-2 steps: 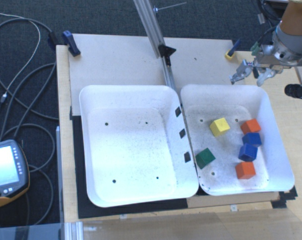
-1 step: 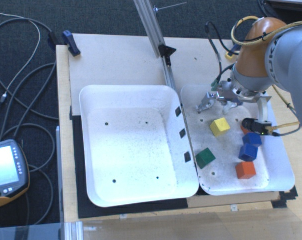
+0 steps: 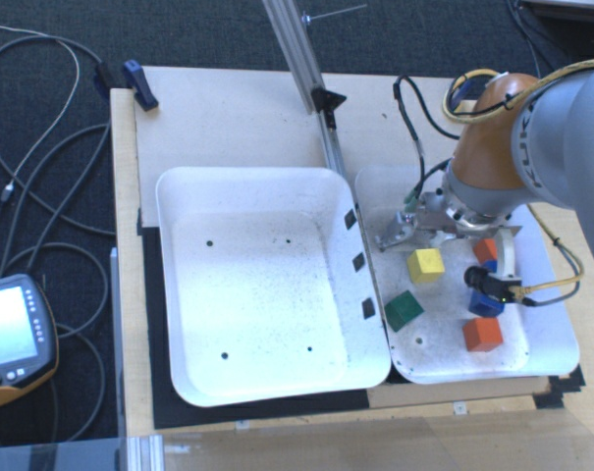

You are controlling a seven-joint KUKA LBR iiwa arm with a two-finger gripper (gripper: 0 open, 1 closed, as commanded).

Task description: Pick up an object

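Note:
My gripper [image 3: 400, 232] hangs low in the right bin [image 3: 414, 356], near its left wall, under the grey and orange arm. A yellow cube [image 3: 426, 264] lies just below and to the right of it, apart from it. Further down sits a green block [image 3: 404, 309]. An orange cube [image 3: 483, 334] rests near the bin's front right. Above that cube lies a blue block [image 3: 486, 302], partly behind a black cable plug. A second orange block [image 3: 486, 250] peeks out from under the wrist. I see nothing held.
The left bin [image 3: 179, 204] stands beside the right one, with black clips along the shared wall. A slanted metal rail [image 3: 297, 47] runs from the top down to the bins' divide. Cables loop off the arm over the right bin's far side.

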